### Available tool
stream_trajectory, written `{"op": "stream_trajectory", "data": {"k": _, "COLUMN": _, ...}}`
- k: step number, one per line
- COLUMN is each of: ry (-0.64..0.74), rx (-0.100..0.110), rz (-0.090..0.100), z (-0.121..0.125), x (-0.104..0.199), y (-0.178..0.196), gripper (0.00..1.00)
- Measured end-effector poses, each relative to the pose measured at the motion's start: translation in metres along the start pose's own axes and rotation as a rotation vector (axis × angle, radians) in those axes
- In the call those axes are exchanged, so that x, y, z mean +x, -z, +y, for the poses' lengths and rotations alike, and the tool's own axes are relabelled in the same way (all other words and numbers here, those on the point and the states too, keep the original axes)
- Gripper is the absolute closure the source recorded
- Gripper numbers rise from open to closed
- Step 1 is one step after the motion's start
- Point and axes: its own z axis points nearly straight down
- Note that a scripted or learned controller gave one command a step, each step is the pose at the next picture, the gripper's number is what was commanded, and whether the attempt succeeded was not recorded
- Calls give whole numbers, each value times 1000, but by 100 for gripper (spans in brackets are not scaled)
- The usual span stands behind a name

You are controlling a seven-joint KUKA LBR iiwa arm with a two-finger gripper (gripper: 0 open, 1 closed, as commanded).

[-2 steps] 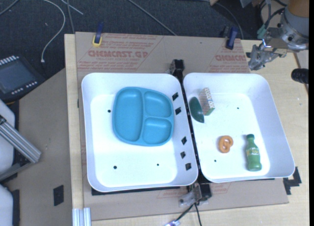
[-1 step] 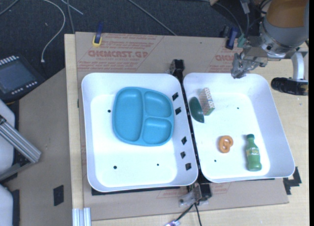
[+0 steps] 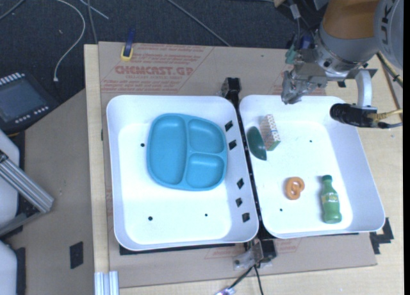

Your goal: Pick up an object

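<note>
You are at the approach step: nothing is picked up yet, and the jaws [image 3: 293, 93] hang over the far rim of the right bin [image 3: 349, 162], near its far-left corner. Whether the jaws stand apart or together you cannot tell from this view; the tips are small and seen from above, and nothing shows between them.

Candidates all lie on the near side of the jaws, inside that same bin. Closest is a small pale ridged block [image 3: 271, 129], just toward you from the jaws and slightly to the left, lying beside and perhaps touching a dark green rounded piece [image 3: 257, 143] against the bin's left wall. Well beyond those, nearer the front rim, sit an orange pretzel-shaped piece [image 3: 294, 188] and, just beside it, a green bottle [image 3: 330, 200] lying flat.

The left bin [image 3: 128, 178] holds a blue divided plate [image 3: 187, 151], well to the left of the jaws.

Your next move, as I judge it, is to carry the jaws toward you over one item, line them across its narrow side, then descend. The block and green piece crowd each other and the wall; the bottle looks the cleaner choice.
</note>
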Motion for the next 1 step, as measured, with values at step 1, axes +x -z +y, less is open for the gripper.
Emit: {"op": "stream_trajectory", "data": {"k": 1, "ry": -1, "rx": 2, "rz": -1, "z": -3, "x": 45, "y": -20, "gripper": 100}}
